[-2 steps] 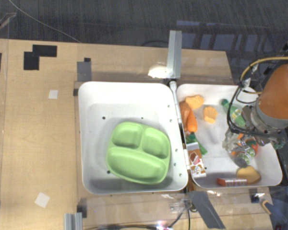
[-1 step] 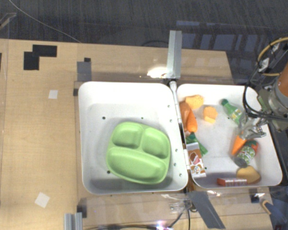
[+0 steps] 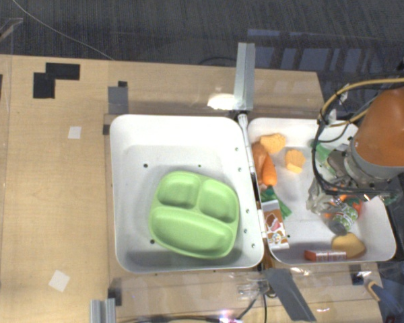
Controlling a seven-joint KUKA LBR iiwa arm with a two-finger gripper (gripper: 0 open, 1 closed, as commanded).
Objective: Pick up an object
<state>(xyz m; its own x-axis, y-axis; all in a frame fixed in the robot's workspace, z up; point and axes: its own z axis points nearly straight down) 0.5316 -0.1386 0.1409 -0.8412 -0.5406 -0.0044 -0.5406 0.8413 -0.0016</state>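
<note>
Gripper [image 3: 331,204] low in right bin [image 3: 384,244] over cluttered small items near tan piece [image 3: 348,243], apparently lined up for a grab; finger opening and hold impossible to tell

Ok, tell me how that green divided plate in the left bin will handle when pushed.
The green divided plate looks moulded and stiff, so it probably slides rather than bends. Lying flat and wide, it seems unlikely to tip or roll. On the left bin's smooth floor it may skid easily.

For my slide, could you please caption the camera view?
Arm's pincer lowered into the cluttered right bin; green tray lies in the left bin.
</note>
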